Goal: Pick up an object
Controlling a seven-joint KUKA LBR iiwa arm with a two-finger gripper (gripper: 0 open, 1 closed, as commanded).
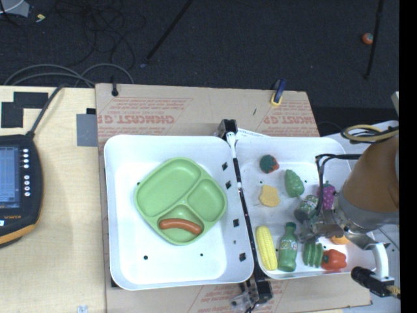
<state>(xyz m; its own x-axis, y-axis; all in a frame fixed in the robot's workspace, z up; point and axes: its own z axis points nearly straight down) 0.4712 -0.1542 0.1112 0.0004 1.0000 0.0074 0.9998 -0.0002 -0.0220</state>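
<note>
The right bin (251,150) holds several toy foods. A dark green and red round piece (269,163) lies at the back, with a green pear-shaped piece (293,182) and a yellow wedge (269,196) nearby. Along the front lie a yellow corn cob (265,246), a green bottle (287,248), a green ribbed vegetable (313,253) and a red pepper (334,259). My gripper (315,224) hangs low over the bin's right half, just above the green vegetable and beside a purple piece (328,194) and a small greyish piece (307,205). The arm hides what lies under it.
The left bin (130,253) holds a green divided plate (163,188) with a red sausage (180,225) in its front compartment. A black divider (236,194) runs between the bins. A pendant with a screen (16,188) lies on the bench at far left.
</note>
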